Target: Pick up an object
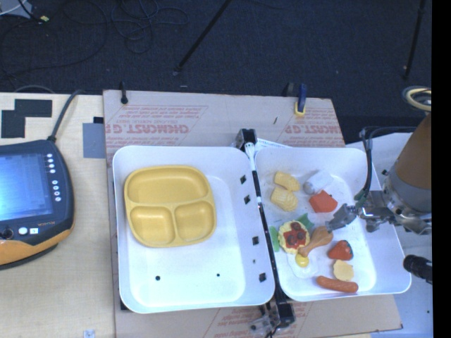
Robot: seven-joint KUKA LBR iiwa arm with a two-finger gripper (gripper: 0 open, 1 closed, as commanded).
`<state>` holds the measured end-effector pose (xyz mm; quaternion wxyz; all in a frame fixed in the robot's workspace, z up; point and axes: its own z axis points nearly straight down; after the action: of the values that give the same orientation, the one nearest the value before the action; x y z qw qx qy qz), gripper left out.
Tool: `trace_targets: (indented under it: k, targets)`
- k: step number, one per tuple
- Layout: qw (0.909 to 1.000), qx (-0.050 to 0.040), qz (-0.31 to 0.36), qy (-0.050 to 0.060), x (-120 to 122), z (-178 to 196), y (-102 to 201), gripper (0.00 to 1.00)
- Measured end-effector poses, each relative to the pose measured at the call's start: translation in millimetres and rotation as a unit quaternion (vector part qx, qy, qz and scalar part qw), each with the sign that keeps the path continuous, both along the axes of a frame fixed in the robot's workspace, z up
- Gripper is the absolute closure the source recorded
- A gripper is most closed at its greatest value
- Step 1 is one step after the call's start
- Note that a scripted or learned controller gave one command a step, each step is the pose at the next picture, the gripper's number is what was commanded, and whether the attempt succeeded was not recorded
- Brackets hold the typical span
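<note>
Two white bins side by side on the desk (84, 111). In the left bin (141, 287), one yellow divided tray (170, 205) with three compartments. In the right bin (384, 277), a crowd of toy food: two corn pieces (285, 191), one red wedge (323, 202), one small pizza (293, 236), one drumstick (318, 239), one strawberry (341, 249), one sausage (337, 284). Claw (343, 217) low over the right bin, just beside the red wedge and drumstick, hemmed in by neighbours; spread or pressed together, cannot tell. One pendant (28, 199) at far left.
</note>
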<state>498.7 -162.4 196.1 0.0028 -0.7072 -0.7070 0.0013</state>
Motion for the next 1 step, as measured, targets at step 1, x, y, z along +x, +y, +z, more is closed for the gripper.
trace_targets:
  k: [1]
  targets:
    - [1.0, 0.0003, 0.002, 0.002, 5.1, -92.6, 85.1, 0.0]
